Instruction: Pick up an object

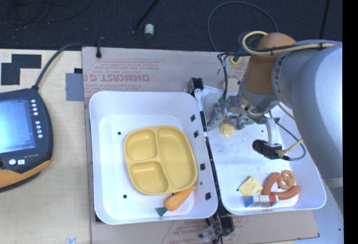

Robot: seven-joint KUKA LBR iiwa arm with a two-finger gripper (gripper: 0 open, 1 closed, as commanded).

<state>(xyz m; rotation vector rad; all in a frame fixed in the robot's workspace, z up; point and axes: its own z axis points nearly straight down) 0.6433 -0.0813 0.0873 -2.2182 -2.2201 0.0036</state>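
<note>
The gripper (234, 120) is half hidden under the wrist — I cannot tell its state; a small, roundish pale-yellow object (226, 130) lies just beside it.

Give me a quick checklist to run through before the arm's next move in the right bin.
1. Gripper over the right bin: ok.
2. Pale yellow lump right under the gripper: ok.
3. Lump held between fingers: cannot tell.
4. Lump apart from the bin's left wall: ok, though close.
5. Cheese wedge, sausage and pretzel away from the gripper: ok.
6. Carrot and yellow tray in the left bin, out of the way: ok.
</note>
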